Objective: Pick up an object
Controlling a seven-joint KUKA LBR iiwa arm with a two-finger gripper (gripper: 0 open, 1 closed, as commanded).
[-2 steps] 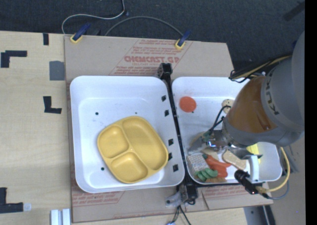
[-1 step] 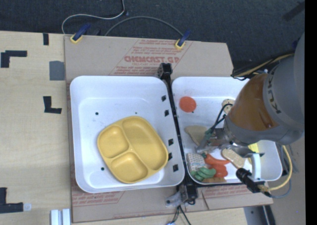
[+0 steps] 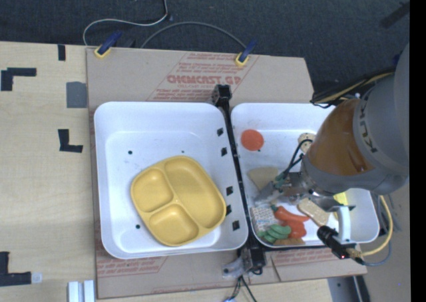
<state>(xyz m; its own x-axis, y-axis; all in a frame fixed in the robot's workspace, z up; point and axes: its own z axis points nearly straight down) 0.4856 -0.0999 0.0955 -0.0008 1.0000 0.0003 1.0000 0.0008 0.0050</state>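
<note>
The right bin (image 3: pixel 266 116) holds an orange ball (image 3: pixel 251 140) near its left wall, a tan flat piece (image 3: pixel 261 176), a red-orange object (image 3: pixel 291 217), a green object (image 3: pixel 275 232) and a pale speckled piece (image 3: pixel 261 214) by its front edge. My gripper (image 3: pixel 285 186) reaches down into the middle of this bin, just above the red-orange object and right of the tan piece. The arm's orange band (image 3: pixel 339 144) and grey body cover the bin's right half.
The left bin (image 3: pixel 120 128) holds a yellow three-compartment tray (image 3: pixel 177 199) in its front middle. A black divider (image 3: pixel 229 161) runs between the bins. A yellow-green item (image 3: pixel 341 198) peeks out beside the arm at the right bin's right.
</note>
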